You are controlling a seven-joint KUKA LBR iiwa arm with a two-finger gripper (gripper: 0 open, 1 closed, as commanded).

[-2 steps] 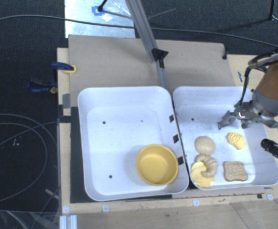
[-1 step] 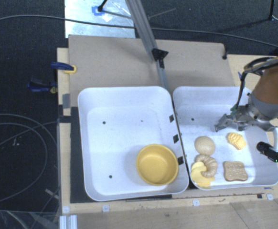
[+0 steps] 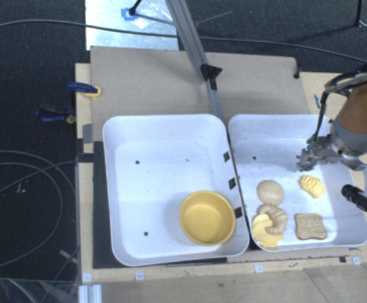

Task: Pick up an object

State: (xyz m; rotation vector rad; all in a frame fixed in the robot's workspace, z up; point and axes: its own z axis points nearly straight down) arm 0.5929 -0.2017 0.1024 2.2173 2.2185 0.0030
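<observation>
A: Where are the fingers [image 3: 308,160]?
B: Low over the floor of the right bin [image 3: 265,131], toward its 3 o'clock wall. Open or closed cannot be told; nothing shows between them.
A: And the nearest object?
B: A ridged yellow piece [image 3: 312,185] lies just beside them at 6 o'clock, apart from them. At 8 o'clock sits a pale round bun [image 3: 270,190]; below it a croissant [image 3: 273,218] rests against a yellow slice [image 3: 263,231].
A: Anything else?
B: A toast slice [image 3: 310,226] at the bin's 5 o'clock corner. In the left bin [image 3: 139,137], a yellow bowl [image 3: 207,217] stands at 5 o'clock. Both bins sit on the tabletop [image 3: 158,81].
</observation>
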